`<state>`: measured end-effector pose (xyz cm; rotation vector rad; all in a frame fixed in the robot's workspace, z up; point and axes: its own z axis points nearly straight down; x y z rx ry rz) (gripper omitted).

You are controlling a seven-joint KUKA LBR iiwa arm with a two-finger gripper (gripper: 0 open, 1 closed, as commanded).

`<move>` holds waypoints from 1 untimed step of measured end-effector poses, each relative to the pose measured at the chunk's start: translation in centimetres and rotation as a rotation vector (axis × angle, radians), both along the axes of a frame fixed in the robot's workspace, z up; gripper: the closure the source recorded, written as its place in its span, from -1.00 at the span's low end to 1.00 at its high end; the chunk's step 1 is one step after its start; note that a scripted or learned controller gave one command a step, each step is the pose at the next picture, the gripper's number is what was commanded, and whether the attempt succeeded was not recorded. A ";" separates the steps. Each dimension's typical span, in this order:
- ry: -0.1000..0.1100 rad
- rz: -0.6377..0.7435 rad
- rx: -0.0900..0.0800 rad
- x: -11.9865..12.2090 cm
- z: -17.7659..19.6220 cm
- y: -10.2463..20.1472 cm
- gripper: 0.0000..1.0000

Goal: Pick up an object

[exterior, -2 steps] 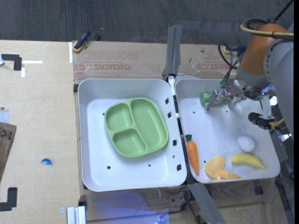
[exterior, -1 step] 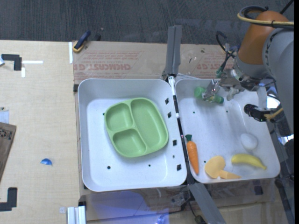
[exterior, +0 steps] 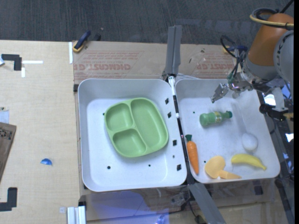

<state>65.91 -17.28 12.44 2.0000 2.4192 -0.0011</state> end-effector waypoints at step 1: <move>0.002 0.001 0.001 -2.8 -3.2 0.3 -1.00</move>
